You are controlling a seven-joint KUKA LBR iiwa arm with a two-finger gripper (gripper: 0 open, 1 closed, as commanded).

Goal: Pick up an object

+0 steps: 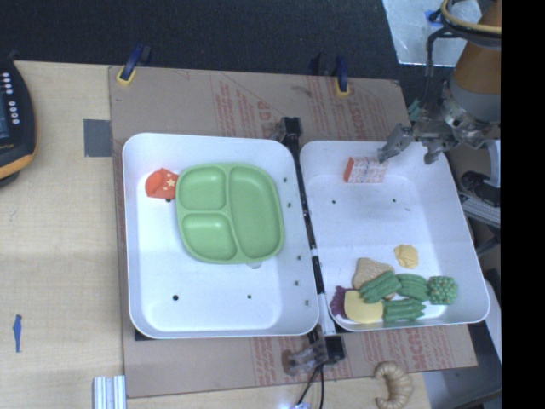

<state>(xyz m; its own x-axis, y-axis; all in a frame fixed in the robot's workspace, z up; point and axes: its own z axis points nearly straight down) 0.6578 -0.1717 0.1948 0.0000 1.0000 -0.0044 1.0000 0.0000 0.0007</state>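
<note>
Small white-and-red printed packet (365, 170) was the obvious candidate, since it sat alone at the far end of the right-hand shallow white bin (443, 228), just beside the end effector (415, 142). The grey arm with the orange band (477, 58) reached in from the right, and the two fingers looked spread fairly wide, one tip hovering near the packet's right edge and the other further right over the bin's far rim. Nothing was between them.

My guess on handling: the packet looked like a light, flat little carton or sachet, probably a bit crushable, lying flat on the bin floor. Being that low, it would be hard to get fingers under it, so I'd pinch across the short sides, close to the middle, and press down gently. Smooth printed surface might slip.

Everything else was bunched at the near end of the same bin: a tan toy bread slice (371, 271), some green toy vegetables (398, 288), a green broccoli-like piece (441, 290), a yellow flat piece (364, 310) and a small yellow lump (406, 255). Crowded, so a worse pick.

The left white bin (153, 279) held a green three-compartment plastic plate (230, 211) with a small red toy (160, 183) touching its left edge. Both bins sat on the brown cardboard-covered counter (213, 100).
</note>
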